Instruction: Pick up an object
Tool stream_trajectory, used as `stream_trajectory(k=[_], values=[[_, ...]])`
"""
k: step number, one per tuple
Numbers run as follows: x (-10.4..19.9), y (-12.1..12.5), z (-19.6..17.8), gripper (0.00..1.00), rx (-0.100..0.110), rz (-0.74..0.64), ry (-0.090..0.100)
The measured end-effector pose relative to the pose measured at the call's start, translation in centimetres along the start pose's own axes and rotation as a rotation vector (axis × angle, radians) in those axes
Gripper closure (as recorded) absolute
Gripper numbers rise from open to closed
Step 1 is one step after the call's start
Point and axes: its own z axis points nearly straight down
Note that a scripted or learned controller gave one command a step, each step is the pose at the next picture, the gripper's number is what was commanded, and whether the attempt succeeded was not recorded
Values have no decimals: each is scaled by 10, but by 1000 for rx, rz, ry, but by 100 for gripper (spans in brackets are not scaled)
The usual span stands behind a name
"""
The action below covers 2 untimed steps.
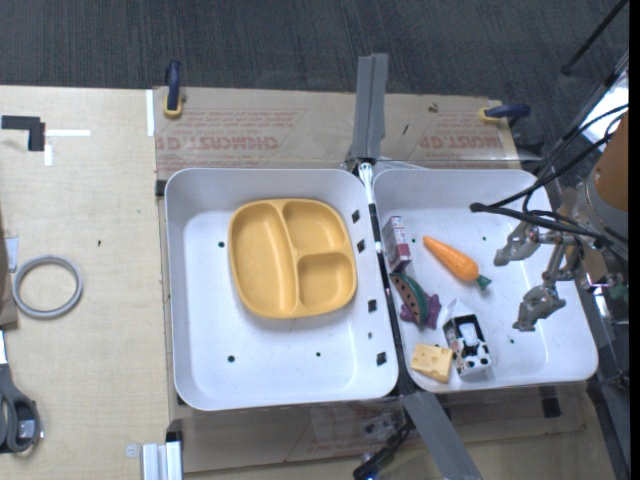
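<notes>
The right bin point(560, 358) holds several small items. An orange toy carrot point(450, 258) lies near its middle. A purple and green toy point(415, 300) lies by the bin's left wall, with a small pink box point(396, 240) behind it. A yellow cheese wedge point(432, 362) and a black and white toy point(468, 346) sit at the front. My gripper point(526, 278) hangs over the bin's right side, to the right of the carrot. It is open, with nothing between its fingers.
The left bin point(200, 368) holds a yellow divided plate point(293, 258). A grey divider post point(370, 108) stands behind the two bins. On the bench at the left lie a tape ring point(44, 286) and scissors point(18, 420). Black cables point(560, 158) trail at the right.
</notes>
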Motion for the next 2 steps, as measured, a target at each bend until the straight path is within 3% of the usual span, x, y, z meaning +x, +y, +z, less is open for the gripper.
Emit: stream_trajectory(k=[1, 2], values=[[-6, -8, 157, 0, 4, 30, -25], [-1, -10, 146, 0, 0, 144, -7]])
